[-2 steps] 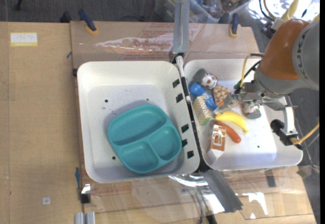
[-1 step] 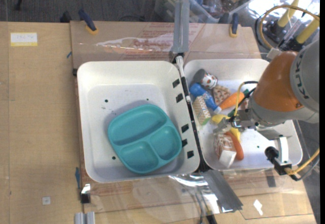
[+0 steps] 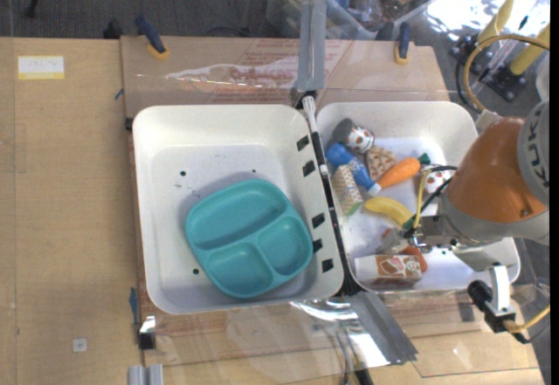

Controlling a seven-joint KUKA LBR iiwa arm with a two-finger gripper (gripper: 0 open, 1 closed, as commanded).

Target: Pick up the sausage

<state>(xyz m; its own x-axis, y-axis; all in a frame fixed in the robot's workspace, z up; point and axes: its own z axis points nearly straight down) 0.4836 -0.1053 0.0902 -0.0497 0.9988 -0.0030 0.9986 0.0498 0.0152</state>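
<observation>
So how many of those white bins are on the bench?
2. The left bin holds a teal tray; the right bin holds the toy food, partly hidden by the arm.

Left bin [image 3: 157,200]: we see a teal divided tray [image 3: 249,237] lying in it.
Right bin [image 3: 454,117]: we see a carrot [image 3: 397,174], a banana [image 3: 389,210] and a brown sausage packet [image 3: 402,266].
Arm [image 3: 498,182]: we see it low over the right bin's near corner.

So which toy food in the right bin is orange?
The carrot, lying slanted near the bin's middle. The banana below it is yellow, and the waffle beside it is brown.
</observation>
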